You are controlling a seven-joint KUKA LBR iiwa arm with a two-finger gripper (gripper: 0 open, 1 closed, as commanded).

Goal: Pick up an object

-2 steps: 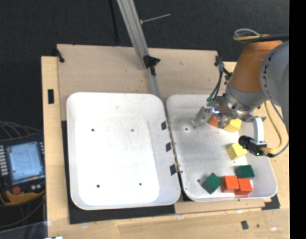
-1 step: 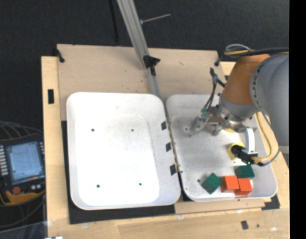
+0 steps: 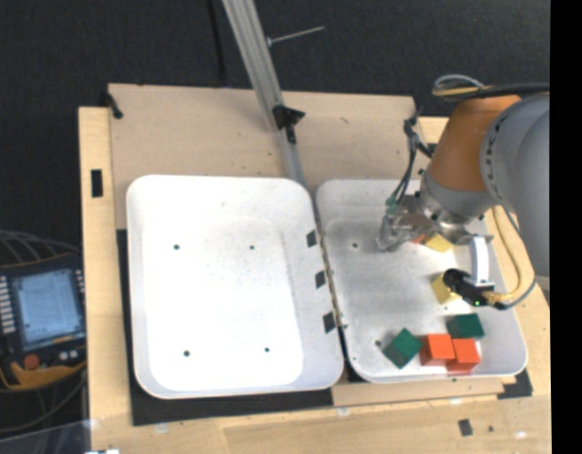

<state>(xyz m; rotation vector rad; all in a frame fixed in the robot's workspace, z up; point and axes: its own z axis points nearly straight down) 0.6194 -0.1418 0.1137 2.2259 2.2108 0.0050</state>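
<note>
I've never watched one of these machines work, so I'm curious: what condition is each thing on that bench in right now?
Gripper: low over the right bin, nothing seen between its fingers.
Right bin: holds the blocks.
Left bin: lying flat beside the right bin.
Green block: lying loose, turned at an angle.
Orange blocks: two side by side, touching.
Dark green block: lying just behind the orange pair.
Yellow block: partly hidden under the arm.

Two white bins sit side by side, the left bin (image 3: 220, 282) and the right bin (image 3: 385, 282). In the right one lie two green blocks (image 3: 400, 347) (image 3: 466, 326), two orange blocks (image 3: 438, 347) (image 3: 466, 352) (touching each other), and two yellow blocks (image 3: 439, 244) (image 3: 443, 290), both partly hidden by the arm.
</note>
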